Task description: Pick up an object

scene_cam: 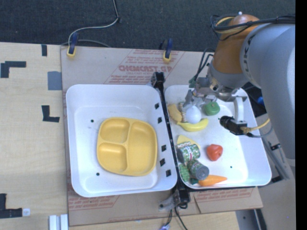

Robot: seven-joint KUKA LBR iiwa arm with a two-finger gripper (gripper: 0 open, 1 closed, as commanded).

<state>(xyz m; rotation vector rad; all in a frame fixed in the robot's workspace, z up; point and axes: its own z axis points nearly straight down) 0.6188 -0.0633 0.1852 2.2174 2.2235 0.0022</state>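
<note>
From the camera above, my gripper [194,105] is down low in the right white bin [254,164], at its back part. It sits right over a small white ball [193,114]. I cannot tell if I have hold of the ball.

The ball rests against a yellow plastic banana [192,124]. Just beside my gripper is one round green toy [210,109].

Nearer the front of this bin I count one red toy like a pepper [215,152], one orange toy carrot [212,180], one green and white can [188,152] and one dark grey can [196,169]. Both cans lie on their sides, close together by the bin's left wall.

The left white bin [79,128] holds one yellow plastic tray with three parts [127,146], lying flat in the middle.

My grey arm [271,61] comes in from the right. Its orange band [230,56] is above the wrist, and the wrist points down into the bin.
</note>
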